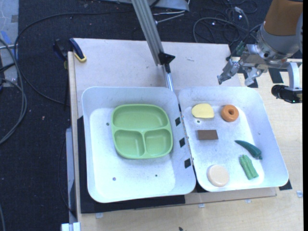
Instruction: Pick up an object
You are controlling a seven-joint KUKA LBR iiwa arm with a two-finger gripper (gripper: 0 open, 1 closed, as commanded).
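Observation:
The right bin (269, 143) holds a yellow lump (202, 111), an orange ring (230, 113), a brown block (207, 135), a dark green pepper-like piece (250, 148), a light green ridged piece (248, 167) and a cream disc (218, 175). My gripper (238, 75) hangs above the bench just behind the right bin's far edge, at the upper right. Its two fingers stand apart with nothing between them. The orange ring lies nearest to it, a little in front and below.
The left bin (96, 177) carries a green divided plate (142, 130). A slanted metal pole (150, 28) rises from the seam between the bins at the back. Cables lie on the dark floor beyond the bench.

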